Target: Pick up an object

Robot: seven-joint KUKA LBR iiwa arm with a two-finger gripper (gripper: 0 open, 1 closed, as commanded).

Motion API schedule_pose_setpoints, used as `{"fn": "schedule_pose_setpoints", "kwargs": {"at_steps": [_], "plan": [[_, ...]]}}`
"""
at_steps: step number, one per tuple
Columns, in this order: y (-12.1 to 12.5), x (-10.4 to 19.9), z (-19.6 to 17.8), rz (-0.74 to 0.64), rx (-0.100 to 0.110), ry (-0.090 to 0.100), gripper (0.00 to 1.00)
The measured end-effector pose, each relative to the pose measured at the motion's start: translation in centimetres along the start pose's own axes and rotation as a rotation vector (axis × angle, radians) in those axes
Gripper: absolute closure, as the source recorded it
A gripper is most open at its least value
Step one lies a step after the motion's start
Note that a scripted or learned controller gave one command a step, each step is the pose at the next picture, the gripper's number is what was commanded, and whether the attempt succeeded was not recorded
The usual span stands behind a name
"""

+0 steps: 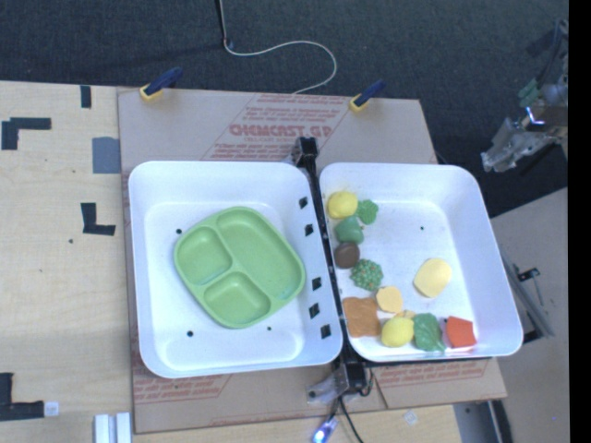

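Two white bins sit side by side on the counter; the left bin (pixel 148 275) carries a green divided tray (pixel 238 266), the right bin (pixel 471 247) a scatter of toy food. Nearest the arm's side lies a pale yellow piece (pixel 432 277), apart from the rest. The gripper (pixel 517 146) hangs at the upper right, outside the right bin; whether its jaws are released or clenched I cannot tell. That piece lies down and leftward from it.
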State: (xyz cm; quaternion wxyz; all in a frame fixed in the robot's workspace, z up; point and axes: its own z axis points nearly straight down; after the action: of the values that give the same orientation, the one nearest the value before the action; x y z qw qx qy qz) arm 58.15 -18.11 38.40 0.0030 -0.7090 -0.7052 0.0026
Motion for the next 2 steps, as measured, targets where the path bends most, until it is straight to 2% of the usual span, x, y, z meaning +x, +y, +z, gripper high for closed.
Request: {"fn": "schedule_pose_setpoints", "kwargs": {"at_steps": [1,2], "plan": [[5.2,-1.4,11.9,-0.006,-0.003,-0.001,1.00],[5.4,10.6,1.2,-0.020,-0.020,0.002,1.00]]}}
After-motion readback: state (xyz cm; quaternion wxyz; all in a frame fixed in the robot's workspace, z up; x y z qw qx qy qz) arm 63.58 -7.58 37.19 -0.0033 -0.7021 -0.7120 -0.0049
